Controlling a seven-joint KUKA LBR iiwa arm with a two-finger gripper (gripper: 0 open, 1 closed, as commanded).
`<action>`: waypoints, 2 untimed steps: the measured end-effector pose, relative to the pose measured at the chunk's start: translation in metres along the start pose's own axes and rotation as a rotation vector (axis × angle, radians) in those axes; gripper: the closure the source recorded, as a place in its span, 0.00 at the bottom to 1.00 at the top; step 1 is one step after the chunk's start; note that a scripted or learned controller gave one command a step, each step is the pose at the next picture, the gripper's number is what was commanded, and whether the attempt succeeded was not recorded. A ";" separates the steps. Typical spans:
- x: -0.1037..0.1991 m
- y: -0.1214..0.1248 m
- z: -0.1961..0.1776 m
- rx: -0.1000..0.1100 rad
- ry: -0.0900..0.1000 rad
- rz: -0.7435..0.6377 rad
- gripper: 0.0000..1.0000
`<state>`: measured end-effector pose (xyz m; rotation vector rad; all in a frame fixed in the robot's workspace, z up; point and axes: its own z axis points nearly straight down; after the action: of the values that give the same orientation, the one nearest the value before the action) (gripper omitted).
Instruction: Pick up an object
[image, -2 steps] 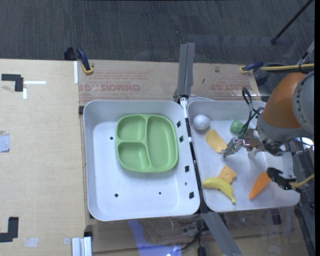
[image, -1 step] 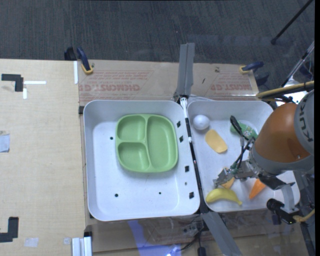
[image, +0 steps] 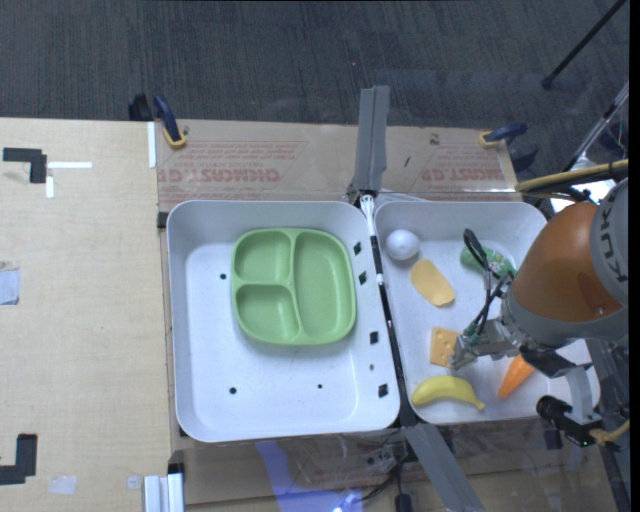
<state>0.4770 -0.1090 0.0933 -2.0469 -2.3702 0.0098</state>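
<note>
My gripper (image: 468, 348) is down low in the right bin (image: 520, 215). It sits just right of a yellow cheese wedge (image: 443, 346) and just above a yellow banana (image: 447, 392). An orange carrot piece (image: 515, 376) lies to the gripper's right, partly under the arm. Farther back in the same bin lie a white ball (image: 401, 244), a flat yellow slice (image: 433, 283) and a green item (image: 482, 259) partly hidden by the arm's cables.
The left bin (image: 200, 350) holds a green three-compartment plate (image: 294, 286). A ridge (image: 380, 300) divides the two bins. The arm's orange band (image: 570, 270) overhangs the right bin's right side. A grey bar (image: 372, 140) stands behind the bins.
</note>
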 end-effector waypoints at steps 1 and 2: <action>-0.008 0.037 0.003 -0.008 -0.002 0.441 1.00; -0.048 0.066 0.005 -0.003 -0.001 0.831 1.00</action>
<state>0.5490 -0.1471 0.0872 -2.8347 -1.3456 0.0133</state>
